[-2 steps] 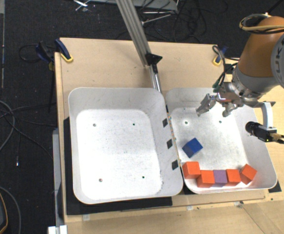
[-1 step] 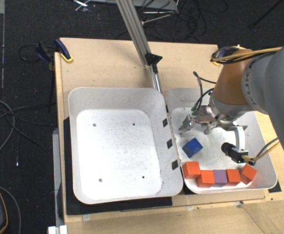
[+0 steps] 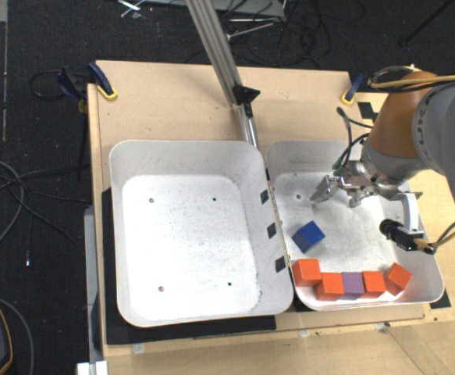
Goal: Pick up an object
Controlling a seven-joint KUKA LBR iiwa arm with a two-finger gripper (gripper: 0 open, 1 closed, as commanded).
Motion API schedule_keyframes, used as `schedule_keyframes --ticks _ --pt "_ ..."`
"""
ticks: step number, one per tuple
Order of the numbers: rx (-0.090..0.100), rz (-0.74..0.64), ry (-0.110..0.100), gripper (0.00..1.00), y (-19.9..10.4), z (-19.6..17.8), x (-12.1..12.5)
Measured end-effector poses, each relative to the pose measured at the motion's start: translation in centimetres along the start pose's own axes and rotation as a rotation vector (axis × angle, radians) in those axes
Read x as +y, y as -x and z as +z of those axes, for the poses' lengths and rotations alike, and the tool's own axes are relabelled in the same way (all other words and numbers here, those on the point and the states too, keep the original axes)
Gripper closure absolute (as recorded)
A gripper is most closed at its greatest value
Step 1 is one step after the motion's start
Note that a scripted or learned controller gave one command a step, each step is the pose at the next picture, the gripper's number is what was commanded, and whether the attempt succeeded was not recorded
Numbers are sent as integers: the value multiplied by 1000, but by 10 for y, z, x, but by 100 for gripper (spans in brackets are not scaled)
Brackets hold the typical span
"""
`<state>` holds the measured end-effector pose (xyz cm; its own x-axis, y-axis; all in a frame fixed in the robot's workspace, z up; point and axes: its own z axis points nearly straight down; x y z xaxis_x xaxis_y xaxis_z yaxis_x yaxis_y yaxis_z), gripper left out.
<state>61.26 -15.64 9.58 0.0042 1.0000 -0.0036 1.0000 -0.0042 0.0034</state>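
Note:
A blue block (image 3: pixel 308 236) lies near the middle of the right bin (image 3: pixel 289 170). Along that bin's front wall sits a row of blocks: orange ones (image 3: pixel 307 270) (image 3: pixel 329 285), a purple one (image 3: pixel 353 283), another orange (image 3: pixel 374 282) and one tilted orange block (image 3: pixel 398 277) at the right end. My gripper (image 3: pixel 338 193) hangs over the bin's back part, up and to the right of the blue block, fingers (image 3: pixel 321 191) spread open with nothing between them.
The left bin (image 3: pixel 126 162) sits beside the right one, with black clips along the shared wall. A metal pole (image 3: pixel 215 41) slants in from the top. Clamps hold the bench's back corners (image 3: pixel 102 84).

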Motion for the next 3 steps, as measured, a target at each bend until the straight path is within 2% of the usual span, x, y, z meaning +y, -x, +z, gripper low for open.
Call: schedule_keyframes --ticks 1,2,3 --pt "-1 2 -1 0 56 -12 -18" --pt "5 -14 2 0 -22 -45 11" --pt "7 -12 -4 0 -98 -103 -86"
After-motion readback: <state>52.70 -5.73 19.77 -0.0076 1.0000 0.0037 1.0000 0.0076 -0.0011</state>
